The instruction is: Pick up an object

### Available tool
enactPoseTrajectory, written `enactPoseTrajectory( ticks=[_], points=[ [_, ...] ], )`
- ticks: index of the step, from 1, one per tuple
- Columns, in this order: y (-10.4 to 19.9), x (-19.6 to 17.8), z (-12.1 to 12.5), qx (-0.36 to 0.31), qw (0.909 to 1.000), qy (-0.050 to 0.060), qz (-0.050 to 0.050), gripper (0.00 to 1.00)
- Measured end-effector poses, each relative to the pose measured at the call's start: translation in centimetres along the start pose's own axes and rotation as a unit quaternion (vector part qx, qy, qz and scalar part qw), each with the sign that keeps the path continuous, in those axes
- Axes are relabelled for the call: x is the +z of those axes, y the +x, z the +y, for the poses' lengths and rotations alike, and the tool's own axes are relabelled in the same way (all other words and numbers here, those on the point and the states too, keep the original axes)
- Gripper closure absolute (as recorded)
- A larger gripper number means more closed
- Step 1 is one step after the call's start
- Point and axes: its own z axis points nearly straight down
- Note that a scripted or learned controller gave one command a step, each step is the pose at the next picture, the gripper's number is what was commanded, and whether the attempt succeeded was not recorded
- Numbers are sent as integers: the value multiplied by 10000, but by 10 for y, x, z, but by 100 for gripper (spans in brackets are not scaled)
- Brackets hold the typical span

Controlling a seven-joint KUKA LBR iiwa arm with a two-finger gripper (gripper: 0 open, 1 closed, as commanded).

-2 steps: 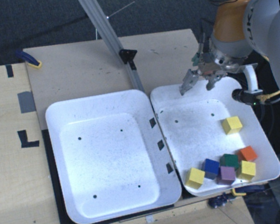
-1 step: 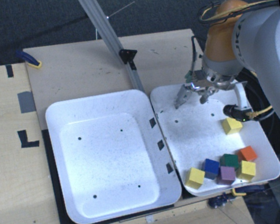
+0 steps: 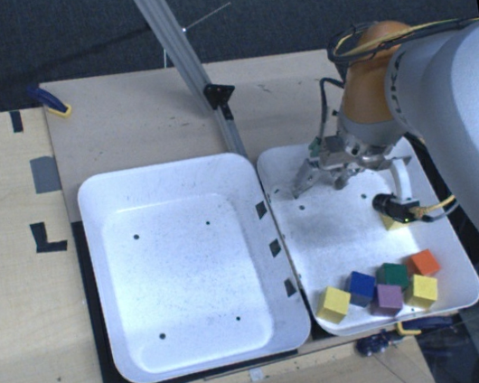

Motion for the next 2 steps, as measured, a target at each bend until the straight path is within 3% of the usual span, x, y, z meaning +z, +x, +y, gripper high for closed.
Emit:
enactPoseTrajectory(
  ticks=[1,2],
  points=[
    [1,-13,1,-7,10000,-20,2,100],
    [-7,-63,6,2,10000,-48,0,100]
  ],
)
